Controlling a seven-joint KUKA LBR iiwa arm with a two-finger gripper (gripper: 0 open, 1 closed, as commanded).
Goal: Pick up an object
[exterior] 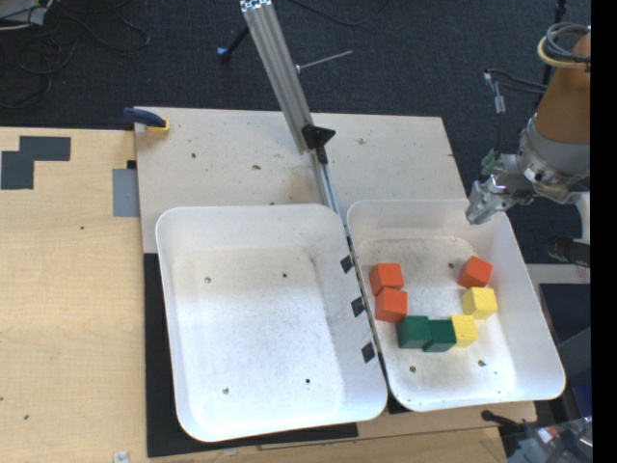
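R bin [540,374]: 3 orange, 2 yellow, 2 green blocks; end effector [482,205] state unclear.

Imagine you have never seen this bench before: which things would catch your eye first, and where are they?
The bright blocks clustered in the right bin stand out first: three orange blocks, two yellow blocks and two green blocks, set in a rough U. Next comes the gripper, poised over that bin's far right corner. The slanted aluminium bar rising behind the bins also draws attention.
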